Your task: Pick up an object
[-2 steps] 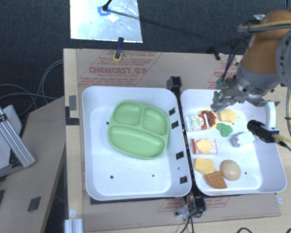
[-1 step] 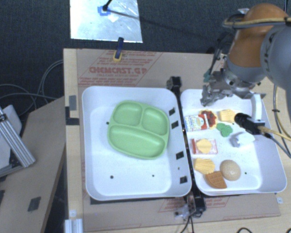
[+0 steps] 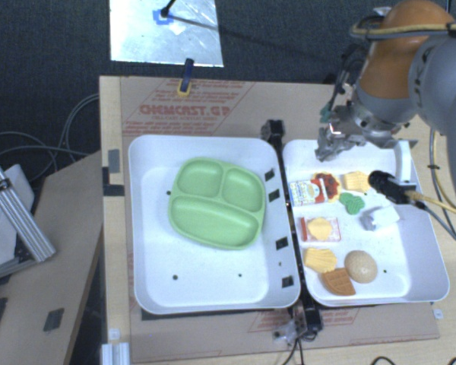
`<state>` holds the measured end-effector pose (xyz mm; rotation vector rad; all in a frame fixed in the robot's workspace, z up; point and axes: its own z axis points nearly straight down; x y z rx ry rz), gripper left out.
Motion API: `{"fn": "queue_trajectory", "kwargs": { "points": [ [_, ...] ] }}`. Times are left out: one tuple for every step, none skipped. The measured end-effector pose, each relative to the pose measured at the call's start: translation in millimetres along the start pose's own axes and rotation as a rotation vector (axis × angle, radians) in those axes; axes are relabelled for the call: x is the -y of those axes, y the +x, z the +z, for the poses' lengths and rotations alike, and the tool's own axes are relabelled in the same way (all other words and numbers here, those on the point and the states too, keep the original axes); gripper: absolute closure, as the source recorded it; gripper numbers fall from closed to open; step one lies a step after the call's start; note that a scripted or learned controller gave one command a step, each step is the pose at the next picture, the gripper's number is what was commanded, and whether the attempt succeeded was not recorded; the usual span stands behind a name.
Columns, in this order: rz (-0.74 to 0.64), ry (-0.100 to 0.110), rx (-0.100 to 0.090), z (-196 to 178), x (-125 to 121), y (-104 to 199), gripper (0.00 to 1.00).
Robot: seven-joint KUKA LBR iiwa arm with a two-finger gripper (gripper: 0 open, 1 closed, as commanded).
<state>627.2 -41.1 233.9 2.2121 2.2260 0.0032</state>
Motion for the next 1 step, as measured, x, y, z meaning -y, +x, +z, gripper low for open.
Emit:
{"fn": "queue_trajectory", "kwargs": {
  "points": [
    [0.000,0.003,0.000,6.8,11.4,9.6,1.00]
  ]
}}
